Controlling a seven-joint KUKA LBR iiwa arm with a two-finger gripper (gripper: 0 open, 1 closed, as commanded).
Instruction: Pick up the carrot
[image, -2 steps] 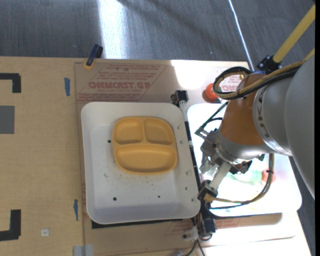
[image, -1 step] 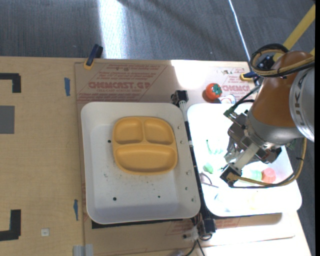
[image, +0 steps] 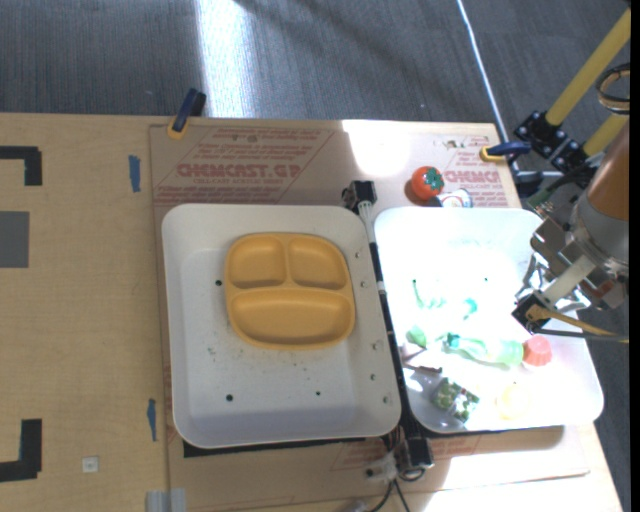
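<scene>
The right bin (image: 575, 405) is strongly overexposed. The likeliest carrot is a small orange-pink piece (image: 538, 350) near the bin's right side, touching the end of a pale green piece (image: 485, 348). Glare washes out its shape, so I cannot be sure of it. My gripper (image: 585, 285) hangs over the right edge of this bin, a little above and to the right of the orange-pink piece. Nothing shows in its grasp.
The left bin (image: 190, 330) holds a yellow divided plate (image: 290, 288). The right bin also holds a broccoli-like toy (image: 447, 396), a pale yellow item (image: 510, 400) and green scraps (image: 440, 297). A red tomato toy (image: 426, 183) lies on the cardboard behind the bins.
</scene>
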